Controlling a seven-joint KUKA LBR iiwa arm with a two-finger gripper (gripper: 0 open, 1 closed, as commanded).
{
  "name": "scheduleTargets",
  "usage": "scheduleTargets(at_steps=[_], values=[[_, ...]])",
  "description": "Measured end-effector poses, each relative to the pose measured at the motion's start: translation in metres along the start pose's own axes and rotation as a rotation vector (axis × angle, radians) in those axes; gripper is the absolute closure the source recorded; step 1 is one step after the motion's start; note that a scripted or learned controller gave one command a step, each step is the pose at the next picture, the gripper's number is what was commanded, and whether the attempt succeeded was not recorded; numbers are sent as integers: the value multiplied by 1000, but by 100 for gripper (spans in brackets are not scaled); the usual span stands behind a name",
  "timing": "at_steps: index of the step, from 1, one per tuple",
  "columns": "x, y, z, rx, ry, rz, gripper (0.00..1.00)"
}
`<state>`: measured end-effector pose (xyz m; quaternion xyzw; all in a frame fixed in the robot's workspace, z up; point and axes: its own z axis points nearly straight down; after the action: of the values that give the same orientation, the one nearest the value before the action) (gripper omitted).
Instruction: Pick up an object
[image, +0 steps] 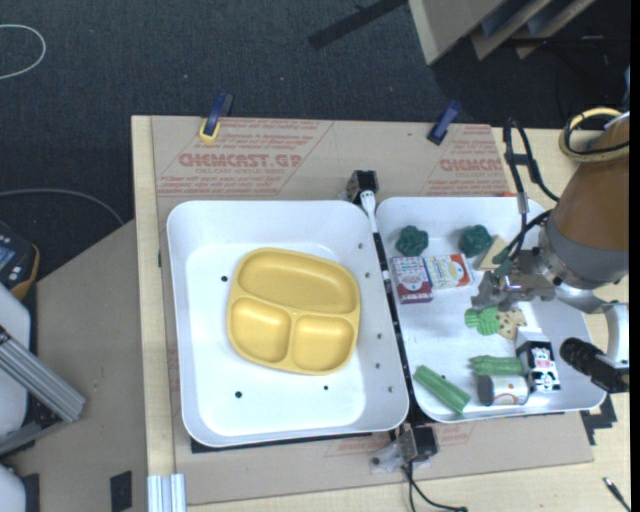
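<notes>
The right bin (440, 215) holds several small objects. Two dark green broccoli-like pieces (411, 240) (475, 239) lie near its far wall. A red and white carton (428, 275) lies left of centre. My gripper (498, 292) hangs low over the bin's middle right, just above a light green toy (484, 320), with a small tan piece (512, 321) beside it. Nearer the front lie a green stick (441, 388), a green pepper-like piece (497, 365), a grey cup (505, 391) and a black and white toy (541, 365).
The left bin (190, 300) holds a yellow divided plate (293, 310). The arm's orange band (600, 195) rises over the right bin's right side. Cables (520, 170) run along the far right, and clamps (212, 118) (443, 124) sit on the board's far edge.
</notes>
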<state>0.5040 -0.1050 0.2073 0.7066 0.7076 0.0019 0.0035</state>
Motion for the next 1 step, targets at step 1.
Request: scheduleTargets(at_steps=[1], values=[[0, 1, -19, 3, 0, 0, 100]])
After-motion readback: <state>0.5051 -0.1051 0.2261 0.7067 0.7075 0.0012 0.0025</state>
